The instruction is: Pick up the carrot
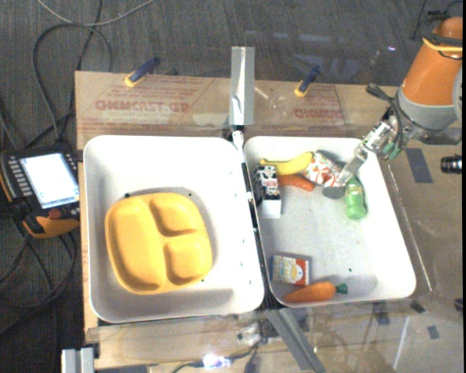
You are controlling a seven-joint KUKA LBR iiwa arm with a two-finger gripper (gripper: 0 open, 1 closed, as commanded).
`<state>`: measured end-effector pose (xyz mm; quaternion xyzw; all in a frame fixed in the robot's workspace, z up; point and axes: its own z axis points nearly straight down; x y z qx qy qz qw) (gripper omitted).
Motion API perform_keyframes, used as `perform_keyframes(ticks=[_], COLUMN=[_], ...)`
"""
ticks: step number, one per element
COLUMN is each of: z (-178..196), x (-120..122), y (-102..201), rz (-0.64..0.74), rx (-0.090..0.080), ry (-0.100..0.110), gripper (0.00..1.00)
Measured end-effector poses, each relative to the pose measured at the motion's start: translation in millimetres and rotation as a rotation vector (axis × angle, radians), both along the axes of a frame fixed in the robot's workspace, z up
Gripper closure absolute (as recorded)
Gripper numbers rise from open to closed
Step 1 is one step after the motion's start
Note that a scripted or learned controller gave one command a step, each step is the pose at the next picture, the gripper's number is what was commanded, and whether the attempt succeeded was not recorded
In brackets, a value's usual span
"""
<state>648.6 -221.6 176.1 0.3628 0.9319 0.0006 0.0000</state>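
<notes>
We see the carrot [312, 291] lying on its side at the near edge of the right bin [388, 255], its green stub pointing right and its orange body tapering left, just below a small carton [290, 270] and close to the bin's front wall. The gripper [356, 164] hangs well apart from it, up in the far corner of that bin, among a banana [289, 163], a red-and-white packet [324, 171] and a green bottle [355, 199]; whether its jaws are parted or pressed together we cannot tell from here, and nothing is plainly caught in them. The left bin [101, 169] holds a yellow divided tray [160, 242]. We judge the carrot to be a light toy, stiff and smooth, so likely to slip or roll under a glancing touch. We would take it across the thick middle of its body, squeezing front to back, though the bin wall close by leaves little room for the near finger, and the carton crowds the far side
</notes>
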Motion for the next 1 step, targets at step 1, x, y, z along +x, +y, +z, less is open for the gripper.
perform_keyframes(ticks=[1], z=[36.0], x=[-28.8], y=[21.4], rz=[0.460], rx=[-0.001], ry=[-0.003], gripper=[0.00])
